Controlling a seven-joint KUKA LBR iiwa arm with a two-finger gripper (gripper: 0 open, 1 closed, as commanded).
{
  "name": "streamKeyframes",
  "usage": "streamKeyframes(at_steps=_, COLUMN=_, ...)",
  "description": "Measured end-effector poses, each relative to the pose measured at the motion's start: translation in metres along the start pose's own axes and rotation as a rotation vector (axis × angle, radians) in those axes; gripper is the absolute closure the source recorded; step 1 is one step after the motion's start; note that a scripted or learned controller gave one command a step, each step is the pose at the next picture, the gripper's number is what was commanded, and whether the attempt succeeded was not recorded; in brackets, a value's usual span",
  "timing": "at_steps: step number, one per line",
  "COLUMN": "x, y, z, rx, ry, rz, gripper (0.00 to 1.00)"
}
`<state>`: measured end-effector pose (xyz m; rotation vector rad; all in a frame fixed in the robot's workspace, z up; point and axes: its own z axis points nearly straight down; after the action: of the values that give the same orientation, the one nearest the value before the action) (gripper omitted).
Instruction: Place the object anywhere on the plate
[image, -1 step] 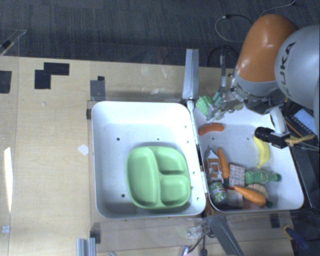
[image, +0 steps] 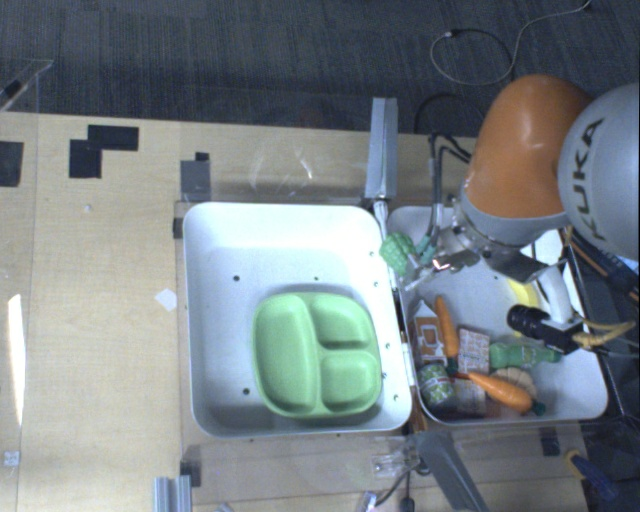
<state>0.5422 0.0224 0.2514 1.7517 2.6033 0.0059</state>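
Item: shallow white plastic bin on the left (image: 215, 330), square with rounded corners; contents, one pale green moulded plate with three compartments (image: 318, 353), lying flat toward the bin's 5 o'clock corner, nothing resting on it.

Item: shallow white plastic bin on the right (image: 590, 400), just beside the first; contents gathered at its 6 o'clock end: an orange carrot-shaped toy (image: 497, 390), a slimmer orange stick-like piece (image: 447, 334), a brown printed packet (image: 428, 340), a green bottle-shaped item lying on its side (image: 526, 353), a dark round-topped green can (image: 435, 382), a yellow piece (image: 526, 293) partly hidden by the arm.

Item: two-finger gripper (image: 430, 255) on the grey arm with orange band (image: 525, 150), at the right bin's 10 o'clock corner, over the divide between the bins; how far the claw stands open cannot be told from this slanted view.

Item: small pale green crinkled object (image: 398, 252), at the gripper's 9 o'clock, touching or nearly touching its tip; probably the task's thing; whether it is gripped or merely beside the claw cannot be told.

Hazards, judged: if the hold is slight, the object may drop onto the bin rim or bare bin floor short of the plate, which lies at the gripper's 7 o'clock; a low carry could catch the shared bin wall; a soft, light piece may cling on release.
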Motion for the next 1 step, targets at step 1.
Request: streamKeyframes(at_steps=1, x=-0.0144, y=0.0198, z=0.0100, rx=0.000, ry=0.000, rz=0.195, gripper=1.00)
